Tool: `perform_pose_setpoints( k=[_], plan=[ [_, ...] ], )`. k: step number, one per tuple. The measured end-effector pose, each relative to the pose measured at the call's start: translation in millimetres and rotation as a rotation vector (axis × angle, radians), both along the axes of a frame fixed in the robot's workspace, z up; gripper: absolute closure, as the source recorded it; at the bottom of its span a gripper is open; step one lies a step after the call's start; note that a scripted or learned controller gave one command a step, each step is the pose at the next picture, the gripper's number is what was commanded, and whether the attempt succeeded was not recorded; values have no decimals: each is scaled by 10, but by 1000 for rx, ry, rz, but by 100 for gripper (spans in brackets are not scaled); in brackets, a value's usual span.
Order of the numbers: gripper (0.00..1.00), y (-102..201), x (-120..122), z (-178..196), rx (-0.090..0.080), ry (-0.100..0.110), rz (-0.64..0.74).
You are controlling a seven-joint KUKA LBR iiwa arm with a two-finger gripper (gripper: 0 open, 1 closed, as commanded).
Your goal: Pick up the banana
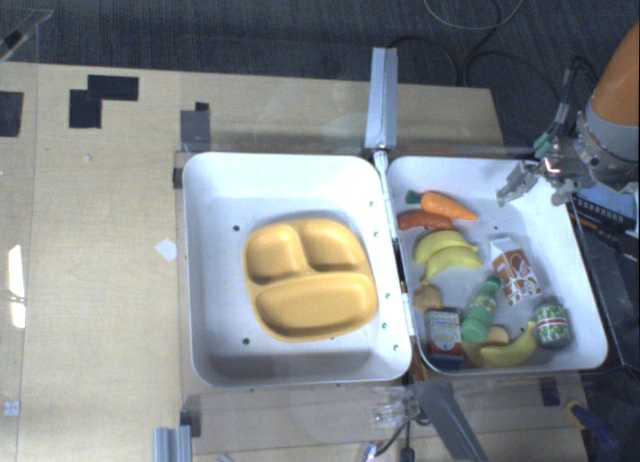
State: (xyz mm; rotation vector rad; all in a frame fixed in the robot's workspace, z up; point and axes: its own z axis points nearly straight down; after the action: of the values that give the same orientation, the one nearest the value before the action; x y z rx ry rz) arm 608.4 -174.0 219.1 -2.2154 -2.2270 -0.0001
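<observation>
The banana (507, 348) is a curved yellow fruit lying along the front wall of the right bin (590, 295), between a small can and a green bottle. My gripper (536, 186) hangs over the back right corner of that bin, far behind the banana. Its two fingers are spread apart, open, with nothing between them. The grey arm with its orange band (615, 90) comes in from the right edge.
The right bin also holds a carrot (447, 206), two yellow rounded pieces (446, 252), a small carton (514, 272), a green bottle (481, 308), a can (551, 324) and a jar (444, 332). The left bin (215, 250) carries a yellow divided tray (310, 277).
</observation>
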Motion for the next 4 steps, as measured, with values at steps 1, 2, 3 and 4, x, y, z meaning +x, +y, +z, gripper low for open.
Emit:
perform_pose_setpoints(
  k=[1,2,3,4],
  plan=[
    [0,248,-277,-1260,0,-3,23],
    [0,807,-419,-1307,-2,-14,-25],
    [0,875,-774,-1299,-5,-21,130],
    [0,819,-687,-1308,2,-11,119]
  ],
)
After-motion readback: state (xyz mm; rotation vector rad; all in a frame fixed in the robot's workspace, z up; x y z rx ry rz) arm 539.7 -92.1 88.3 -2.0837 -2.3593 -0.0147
